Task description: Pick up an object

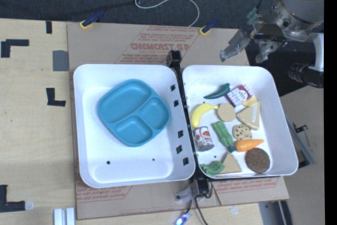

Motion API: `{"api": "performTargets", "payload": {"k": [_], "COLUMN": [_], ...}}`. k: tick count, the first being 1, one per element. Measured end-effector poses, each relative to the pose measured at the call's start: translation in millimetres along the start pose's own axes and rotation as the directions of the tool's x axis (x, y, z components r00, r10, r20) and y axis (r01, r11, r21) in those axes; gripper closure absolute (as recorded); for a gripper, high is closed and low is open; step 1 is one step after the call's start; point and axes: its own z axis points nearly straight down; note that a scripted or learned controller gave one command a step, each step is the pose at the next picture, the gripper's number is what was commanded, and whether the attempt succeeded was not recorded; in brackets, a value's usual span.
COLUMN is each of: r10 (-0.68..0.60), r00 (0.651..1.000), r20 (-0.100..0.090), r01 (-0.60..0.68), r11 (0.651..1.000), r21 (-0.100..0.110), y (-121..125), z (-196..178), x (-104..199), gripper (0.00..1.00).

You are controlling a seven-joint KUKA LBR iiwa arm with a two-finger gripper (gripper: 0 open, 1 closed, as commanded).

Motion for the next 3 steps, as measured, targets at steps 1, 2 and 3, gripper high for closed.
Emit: {"api": "performTargets", "payload": {"k": [1, 2, 3], "r10": [0.006, -0.001, 0.002], "r00": [1.000, 1.000, 1.000], "r20": [0.002, -0.001, 0.000], "r01": [-0.006, 0.001, -0.002], "r11": [1.000, 1.000, 1.000], "r21": [0.017, 0.005, 0.015], "y": [0.6, -57.9, -85.2], "z": [0.9, -111.9, -122.1], "x": [-3.0, 48.7, 91.9], "gripper": [1.00, 1.00, 1.00]}}
